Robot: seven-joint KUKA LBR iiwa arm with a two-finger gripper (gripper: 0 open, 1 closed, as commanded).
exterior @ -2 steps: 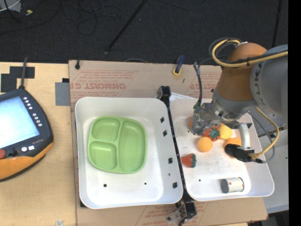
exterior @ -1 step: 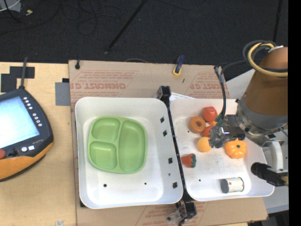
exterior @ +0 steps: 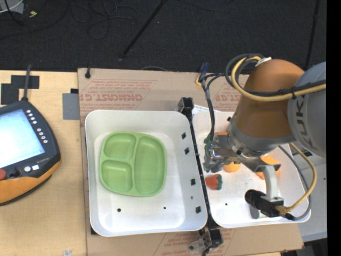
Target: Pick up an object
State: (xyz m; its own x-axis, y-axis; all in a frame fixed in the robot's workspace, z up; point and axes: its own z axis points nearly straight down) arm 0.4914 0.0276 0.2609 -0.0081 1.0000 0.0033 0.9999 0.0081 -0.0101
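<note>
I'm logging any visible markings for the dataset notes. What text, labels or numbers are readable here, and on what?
"KU": large white letters on the grey arm, cut off at the edge.
Red print on the cardboard sheet behind the bins: upside down and blurred, not readable.
Red print on the cardboard's front edge: too blurred.
Pendant screen: glare, nothing legible.

Floor (exterior: 106,31) at 12 o'clock is dark carpet w/ loose black cables (exterior: 144,23) trailing across it. Worktop (exterior: 48,212) is pale wood, w/ a cardboard sheet (exterior: 133,92) laid over it, printed red text upside down. Grey tape patch (exterior: 70,104) at approx 10 o'clock. Orange-edged tablet pendant (exterior: 21,148) w/ lit screen at 9 o'clock. Light even, no hard shadows.
</note>
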